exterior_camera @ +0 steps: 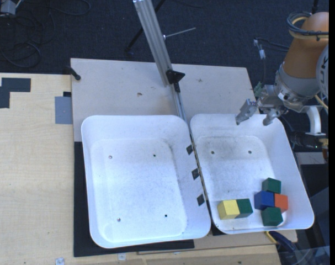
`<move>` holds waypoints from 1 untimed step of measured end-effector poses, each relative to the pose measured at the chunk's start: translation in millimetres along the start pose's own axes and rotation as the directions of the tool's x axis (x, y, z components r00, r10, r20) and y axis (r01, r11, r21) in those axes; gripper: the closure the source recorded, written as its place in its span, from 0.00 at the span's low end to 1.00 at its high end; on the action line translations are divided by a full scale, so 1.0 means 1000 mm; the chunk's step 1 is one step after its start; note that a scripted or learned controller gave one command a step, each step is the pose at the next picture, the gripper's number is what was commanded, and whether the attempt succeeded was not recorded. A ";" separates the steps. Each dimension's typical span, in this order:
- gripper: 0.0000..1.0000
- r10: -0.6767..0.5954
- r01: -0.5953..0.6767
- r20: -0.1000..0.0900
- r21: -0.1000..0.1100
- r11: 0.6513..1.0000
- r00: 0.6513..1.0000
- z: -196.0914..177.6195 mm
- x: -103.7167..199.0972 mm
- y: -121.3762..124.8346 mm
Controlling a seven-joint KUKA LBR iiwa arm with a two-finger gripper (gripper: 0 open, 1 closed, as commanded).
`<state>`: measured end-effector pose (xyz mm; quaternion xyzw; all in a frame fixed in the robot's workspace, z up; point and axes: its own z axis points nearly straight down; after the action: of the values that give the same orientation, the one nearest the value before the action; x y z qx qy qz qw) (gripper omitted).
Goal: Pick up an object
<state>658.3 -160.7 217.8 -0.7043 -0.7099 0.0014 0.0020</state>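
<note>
Sitting in the near right corner of the right bin (299,164) is a small cluster of blocks: a yellow block (229,208) touching a green block (244,207) on its right, then, a little apart, a blue block (264,199) pressed against an orange block (281,202), with a dark green block (272,185) just behind them and another green block (271,216) just in front. The left bin (95,148) lies beside it across a dividing rim. The gripper (258,115) hangs over the far edge of the right bin, well apart from the blocks, its two fingers spread and nothing between them. Judged by their look, the blocks are rigid, light cubes, probably wood or hard plastic, with flat smooth faces that may slip a little under a light pinch but will not crush or break. The yellow and green pair looks the easiest target, since it stands clear of the rest; the yellow block's left face is open, yet its right face is blocked by its neighbour, so a grasp across its near and far faces seems best. The four crowded blocks offer little room for fingers, and the bin wall close by could foul the approach.
</note>
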 end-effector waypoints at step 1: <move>0.00 0.011 -0.011 -0.002 0.003 1.000 1.000 0.125 -0.015 -0.115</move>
<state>542.6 -176.4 92.9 -0.7083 -0.7059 0.0019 0.0038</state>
